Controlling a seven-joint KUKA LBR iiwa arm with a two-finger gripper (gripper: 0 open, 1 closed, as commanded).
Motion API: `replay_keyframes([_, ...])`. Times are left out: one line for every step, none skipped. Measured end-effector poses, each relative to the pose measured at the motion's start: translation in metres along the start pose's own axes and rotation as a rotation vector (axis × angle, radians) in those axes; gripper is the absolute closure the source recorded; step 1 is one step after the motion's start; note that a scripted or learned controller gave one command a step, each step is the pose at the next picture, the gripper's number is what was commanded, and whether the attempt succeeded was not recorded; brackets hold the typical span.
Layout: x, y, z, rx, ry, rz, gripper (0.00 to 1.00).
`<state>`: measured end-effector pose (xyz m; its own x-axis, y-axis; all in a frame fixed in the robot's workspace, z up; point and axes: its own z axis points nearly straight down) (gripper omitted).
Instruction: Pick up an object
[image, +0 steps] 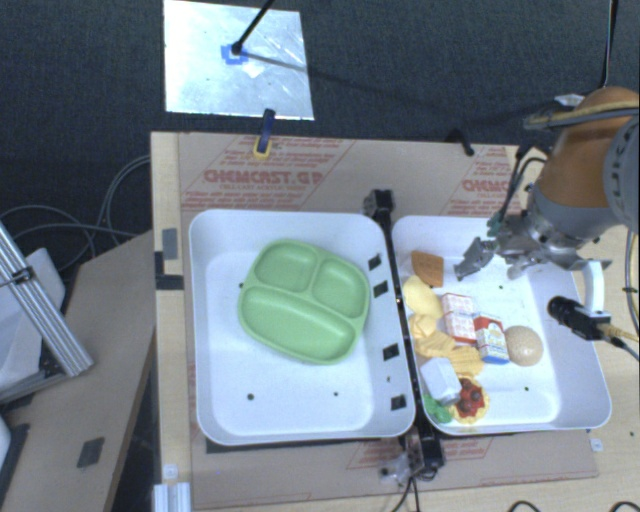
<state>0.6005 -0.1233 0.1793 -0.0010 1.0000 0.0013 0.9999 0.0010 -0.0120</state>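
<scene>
Gripper (497, 252) fingers spread open, nothing between them, hovering over right bin (580, 400) near orange block (428, 267). Small carton (459, 318) lying just below, label unreadable. "CHEMCAST" printed on board (330, 160) behind bins.

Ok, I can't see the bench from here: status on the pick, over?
Gripper above right bin, nothing between its fingers. Toy food pile untouched on bin floor. Green tray in left bin. Path clear.
</scene>
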Motion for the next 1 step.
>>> replay_keyframes([0.0002, 0.003, -0.0078, -0.013, -0.001, -0.002, 0.0])
